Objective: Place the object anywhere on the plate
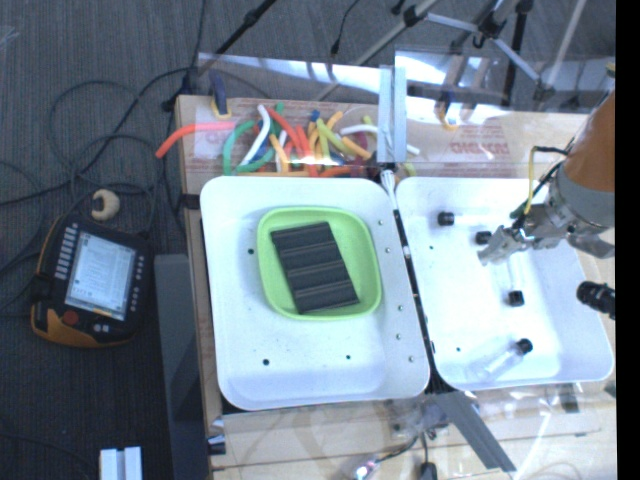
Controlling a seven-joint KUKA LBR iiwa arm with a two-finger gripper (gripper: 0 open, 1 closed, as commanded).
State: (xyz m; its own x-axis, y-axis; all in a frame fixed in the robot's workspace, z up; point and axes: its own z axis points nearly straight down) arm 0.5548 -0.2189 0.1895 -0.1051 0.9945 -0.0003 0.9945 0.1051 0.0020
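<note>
A dark grey ridged rectangular block (pixel 315 267) lies flat on the green plate (pixel 368 250), which sits in the middle of the left white bin (pixel 232 318). The block is inside the plate's rim, its long side running slightly aslant. My gripper (pixel 499 244) hangs over the right white bin (pixel 560 358), near its upper middle, well to the right of the plate. Nothing shows in the gripper. The arm (pixel 590 173) comes in from the right edge.
Several small black knobs (pixel 514 296) dot the floor of the right bin. A bundle of coloured cables (pixel 290 140) lies behind the bins. A teach pendant (pixel 90 278) rests on the floor at the left.
</note>
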